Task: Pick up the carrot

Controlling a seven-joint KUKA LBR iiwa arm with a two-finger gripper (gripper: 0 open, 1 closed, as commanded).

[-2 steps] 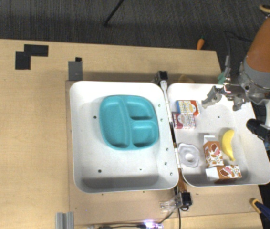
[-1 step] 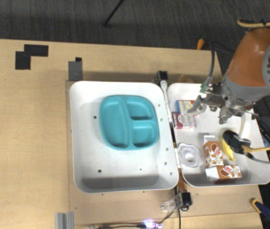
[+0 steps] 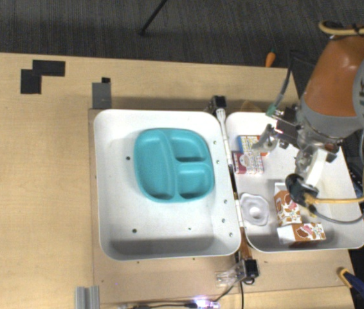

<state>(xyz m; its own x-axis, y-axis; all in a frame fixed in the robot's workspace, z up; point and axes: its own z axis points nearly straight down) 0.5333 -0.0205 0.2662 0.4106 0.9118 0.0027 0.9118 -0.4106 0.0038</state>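
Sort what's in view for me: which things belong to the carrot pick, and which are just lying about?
For the job:
- gripper, over the right bin
- right bin

Just lying about:
- teal divided plate in the left bin
- pink-and-white carton, white cup and two brown-and-white cartons, all in the right bin

Two bins sit side by side on the table (image 3: pixel 34 172). In the left bin (image 3: pixel 114 240), a divided tray (image 3: pixel 172 164) lies mid-bin. In the right bin (image 3: pixel 352 237), one carton (image 3: pixel 249 162) is back-left with a cup (image 3: pixel 254 208) before it. Two cartons (image 3: pixel 294 221) lie right of the cup, and the tool (image 3: pixel 273 137) is above.
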